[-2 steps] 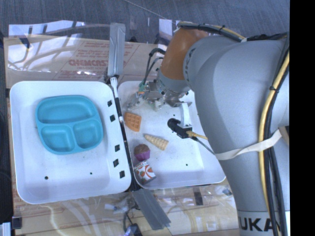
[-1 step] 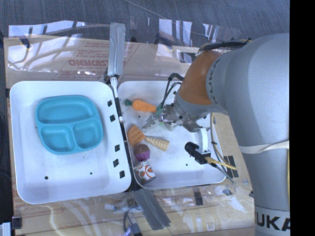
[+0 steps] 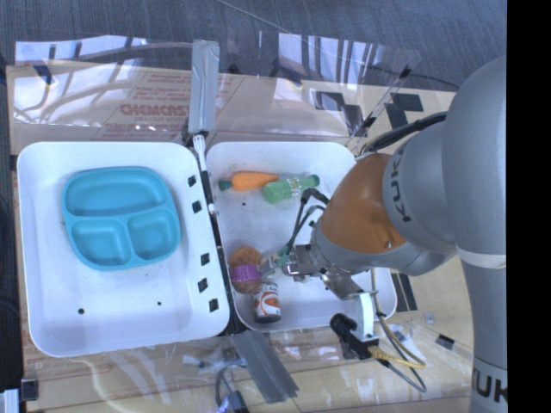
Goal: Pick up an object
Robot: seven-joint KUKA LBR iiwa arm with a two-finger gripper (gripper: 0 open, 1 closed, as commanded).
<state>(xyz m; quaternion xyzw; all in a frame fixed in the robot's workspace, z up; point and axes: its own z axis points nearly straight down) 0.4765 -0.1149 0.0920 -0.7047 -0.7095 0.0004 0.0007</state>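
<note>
Several small things are crowded at the lower left of the right bin: a purple piece, a brown lump touching it from above, and a small can lying just below. Any of them could serve as the object to be picked up. The pincer is seen low in that bin, just right of the purple piece, but its tips are blurred against the clutter, so whether it is released or clenched cannot be told, and nothing can be seen between its tips.

Trouble is judged most likely from the crowding. Because the three things touch or nearly touch, one may be nudged aside while another is aimed at, or two may be pinched together and both dropped on the lift. The can looks round and smooth, so it is liable to roll or slip out. The bin wall stands close on the left, and a thing pushed against it could be wedged there.

Farther up the bin a carrot and a green bottle lie end to end, well apart from the pincer. In the left bin a blue tray is resting.
</note>
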